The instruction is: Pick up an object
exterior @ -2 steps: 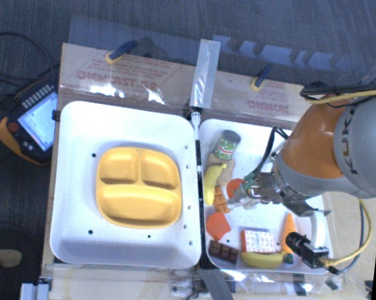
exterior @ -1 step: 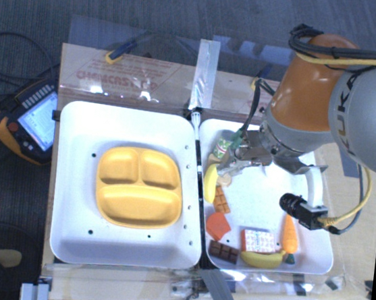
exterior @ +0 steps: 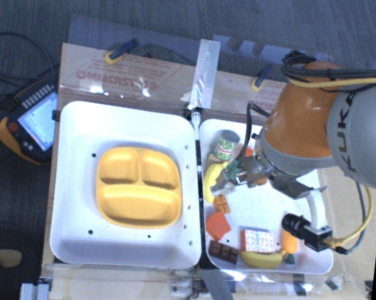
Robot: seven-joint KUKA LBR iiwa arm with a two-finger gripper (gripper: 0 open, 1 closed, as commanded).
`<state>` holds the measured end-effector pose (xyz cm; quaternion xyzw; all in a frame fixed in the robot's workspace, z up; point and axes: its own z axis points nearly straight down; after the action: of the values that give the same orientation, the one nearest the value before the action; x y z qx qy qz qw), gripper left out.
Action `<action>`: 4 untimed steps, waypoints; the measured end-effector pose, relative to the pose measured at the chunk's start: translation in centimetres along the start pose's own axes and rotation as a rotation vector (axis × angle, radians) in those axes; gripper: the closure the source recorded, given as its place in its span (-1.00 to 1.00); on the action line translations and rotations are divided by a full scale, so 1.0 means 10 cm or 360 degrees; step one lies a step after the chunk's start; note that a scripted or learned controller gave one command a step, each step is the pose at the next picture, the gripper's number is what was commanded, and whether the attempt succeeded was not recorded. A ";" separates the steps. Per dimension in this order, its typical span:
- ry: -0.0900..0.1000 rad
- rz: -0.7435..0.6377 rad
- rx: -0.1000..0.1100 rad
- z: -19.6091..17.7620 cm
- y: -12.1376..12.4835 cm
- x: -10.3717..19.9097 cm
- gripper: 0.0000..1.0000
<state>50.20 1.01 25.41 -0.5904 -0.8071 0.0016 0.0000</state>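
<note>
Lying along the left wall of the right bin, close to the divider: yellow piece, curved, smooth, banana-like, partly covered from the right by the gripper. Gripper low over that spot, right at the yellow piece and perhaps touching it; contact not clear enough to call. Released or clenched: cannot tell, the working end being a dark tangle against the bin floor at this slant. Nothing seen to be grasped.

Just behind the gripper, toward the far wall: small can with a green label, print too small to read. Just in front: orange cube, then red block, then brown bar at the near wall. Further right along the near wall: banana, with a pink-and-white checked box touching it from behind, and an orange lump beside a black fitting on the cabling.

Above all this: arm, grey, with a broad orange band, reaching in from the right and hiding much of the bin's far side. On the grey shell, black letters "KU" readable, the rest cut off.

Across the divider, in the left bin: yellow plate with three compartments, well apart from the gripper.

Behind the bins: cardboard under clear film with faded red print, not legible, and two blue-and-yellow clamps. Off the bench at far left: pendant with a lit screen, orange-edged, on dark carpet.
</note>
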 end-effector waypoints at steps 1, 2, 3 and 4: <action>-0.0002 -0.0761 -0.0006 -0.49 0.61 -0.06 1.00; -0.0002 -0.0824 -0.0003 -0.30 -0.13 -0.76 1.00; -0.0005 -0.1623 -0.0009 -0.51 -0.24 -1.00 1.00; -0.0002 -0.1354 -0.0010 -0.60 0.55 -1.19 1.00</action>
<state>59.06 -8.64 31.42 -0.2046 -0.9788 -0.0005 -0.0015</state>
